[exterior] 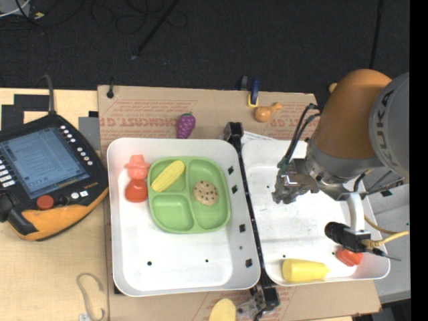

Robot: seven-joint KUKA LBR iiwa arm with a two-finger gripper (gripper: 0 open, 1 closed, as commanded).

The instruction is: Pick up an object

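**Gripper Status: Over the Right Bin, Finger State Not Readable**

I am viewing the gripper [286,191] positioned low over the right bin [267,246], near that bin's upper-left area. It is appearing as a dark cluster against the white floor, and I cannot tell how it is set, nor whether anything is caught in it. The arm [354,126] is reaching in from the right, its orange band sitting directly above the wrist.

In the same bin, I am seeing a yellow block [304,270] lying near the front wall, well apart from the gripper. A small red object [348,256] is lying toward the front right corner, next to a black fitting.

In the left bin [174,266], a green divided plate [190,216] is resting on the floor. A corn cob [166,175] is occupying its upper-left compartment and a cookie [206,192] its upper-right compartment. A red and pink toy [136,179] is standing just beside the plate's left edge.

Behind the bins, a purple grape bunch [186,125] and an orange gourd-shaped toy [265,112] are lying on the cardboard. A control pendant [47,172] is sitting on the bench at far left.
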